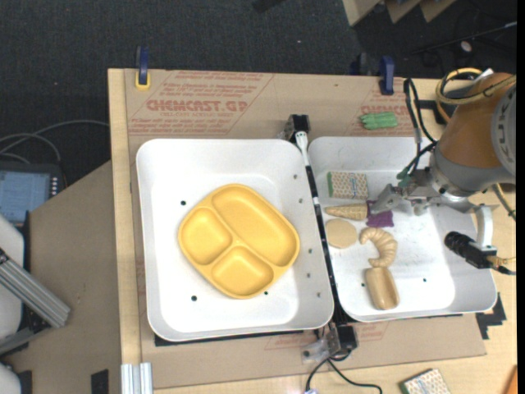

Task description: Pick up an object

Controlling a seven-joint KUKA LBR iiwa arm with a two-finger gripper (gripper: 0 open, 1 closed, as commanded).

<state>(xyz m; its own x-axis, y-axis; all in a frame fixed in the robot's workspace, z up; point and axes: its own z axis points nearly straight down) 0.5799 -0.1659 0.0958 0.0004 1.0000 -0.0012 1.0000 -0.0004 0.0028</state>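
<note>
Purple block sat in right bin, upper-middle, just beside cone-shaped piece and above croissant. Gripper was directly over block, at or nearly touching it; whether block sat between fingers couldn't be told, nor clench state. Block lay just below-left of gripper tip, long axis unclear. Round cookie, bread roll, patterned card lay nearby. Yellow divided plate sat in left bin, well apart.

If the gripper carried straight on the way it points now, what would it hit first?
The gripper points toward the view's left and down into the right bin. First in line looks like the small purple piece just under its tip; depth is unclear, so it may already be touching.
</note>
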